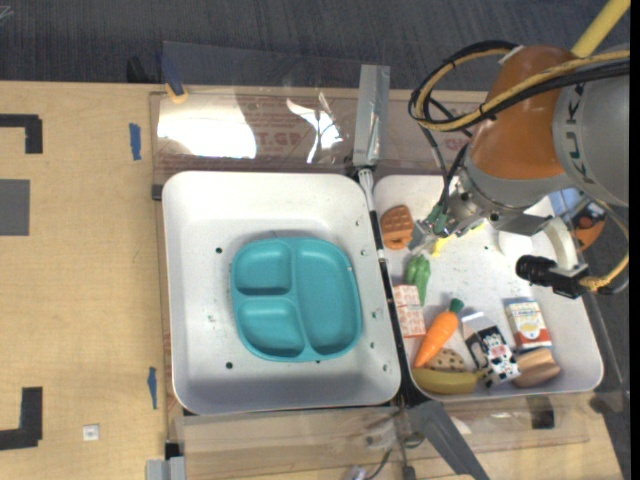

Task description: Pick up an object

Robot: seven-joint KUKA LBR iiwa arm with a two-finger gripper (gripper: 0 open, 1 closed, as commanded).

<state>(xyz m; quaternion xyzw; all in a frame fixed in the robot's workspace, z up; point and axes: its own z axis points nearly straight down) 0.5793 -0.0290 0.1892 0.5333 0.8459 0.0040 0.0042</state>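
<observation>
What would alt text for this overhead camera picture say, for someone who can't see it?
A grey robot arm's gripper hovers over the right white bin, which holds toy food including a carrot and a banana. The left bin holds a teal divided plate.

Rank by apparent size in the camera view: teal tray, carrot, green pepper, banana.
1. teal tray, by far the largest
2. carrot and banana: alike, and the banana is partly covered, so unranked
3. green pepper, smallest

Teal plate (297,299) (three compartments) in left bin (190,268).
</observation>
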